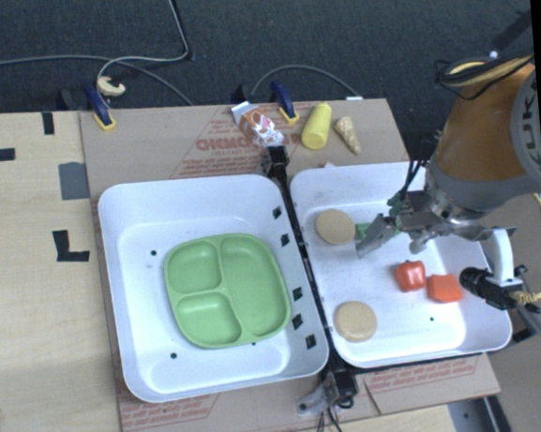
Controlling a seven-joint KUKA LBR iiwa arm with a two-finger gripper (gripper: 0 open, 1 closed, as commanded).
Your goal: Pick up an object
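Observation:
In the right bin (469,334) lie two tan round discs, one (333,225) at the back left and one (356,319) at the front left. A red block (408,275) and an orange block (443,287) sit side by side near the middle right. My gripper (392,238) hangs low over this bin, between the back disc and the red block. Its fingers are open, with nothing between them. One grey finger (372,235) points toward the back disc, just right of it.
The left bin (129,270) holds a green divided plate (226,288). Behind the bins on the cardboard lie a yellow cylinder (316,126), a tan cone (348,135) and a small wrapped item (256,122). The arm's orange band (484,126) rises at the right.

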